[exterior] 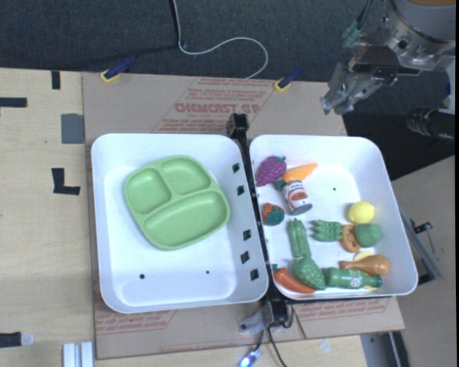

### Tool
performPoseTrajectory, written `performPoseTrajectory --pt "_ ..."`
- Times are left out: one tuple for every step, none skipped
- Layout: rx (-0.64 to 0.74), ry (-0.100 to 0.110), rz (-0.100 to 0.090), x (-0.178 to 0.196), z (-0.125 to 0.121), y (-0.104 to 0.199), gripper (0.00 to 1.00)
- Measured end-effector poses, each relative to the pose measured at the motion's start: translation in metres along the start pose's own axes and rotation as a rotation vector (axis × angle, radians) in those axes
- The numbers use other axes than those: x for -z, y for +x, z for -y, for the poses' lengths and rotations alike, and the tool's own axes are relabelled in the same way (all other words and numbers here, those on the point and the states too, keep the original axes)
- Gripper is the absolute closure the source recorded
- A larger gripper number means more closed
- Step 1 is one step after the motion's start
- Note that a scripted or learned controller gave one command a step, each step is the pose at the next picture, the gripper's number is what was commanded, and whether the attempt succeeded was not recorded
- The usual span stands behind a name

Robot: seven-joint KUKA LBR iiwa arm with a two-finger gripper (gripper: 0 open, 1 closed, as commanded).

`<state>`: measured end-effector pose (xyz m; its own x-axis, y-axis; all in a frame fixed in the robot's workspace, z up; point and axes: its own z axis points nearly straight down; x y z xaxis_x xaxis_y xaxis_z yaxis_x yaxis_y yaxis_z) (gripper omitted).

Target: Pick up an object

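The end effector (338, 98) hangs high above the counter (30, 205), beyond the far right corner of the right bin (371, 155), with nothing between its fingers; whether those fingers are spread or pressed together I cannot tell at this angle. The arm (413, 14) rises from it toward the upper right, its orange band at the very top.

All the small toys lie in the right bin, below and nearer the camera than the end effector. Closest to it are a purple bunch of grapes (270, 170), a carrot (301, 171) and a little can (296, 196), close together by the bin's left wall. Farther down sit a yellow lemon (361, 212), touching a green ball (369, 234), and beside them a green toy (327, 230). Along the near edge lie an ear of corn (298, 239), a second carrot (289, 281), a green bottle (352, 280) and a brown drumstick (371, 264).

Well to the left of the end effector, the left bin (111, 155) holds a green divided plate (177, 200).
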<state>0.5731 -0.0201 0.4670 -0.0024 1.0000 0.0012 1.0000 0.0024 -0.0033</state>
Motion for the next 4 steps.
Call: performPoseTrajectory --pt "0.0 0.004 0.0 -0.036 0.093 0.014 1.0" --pt "0.004 -0.01 0.0 0.036 0.071 0.061 1.0" --pt "0.009 -0.006 -0.001 0.069 0.078 0.153 1.0" --pt "-0.002 0.015 0.007 -0.129 0.091 0.142 1.0"
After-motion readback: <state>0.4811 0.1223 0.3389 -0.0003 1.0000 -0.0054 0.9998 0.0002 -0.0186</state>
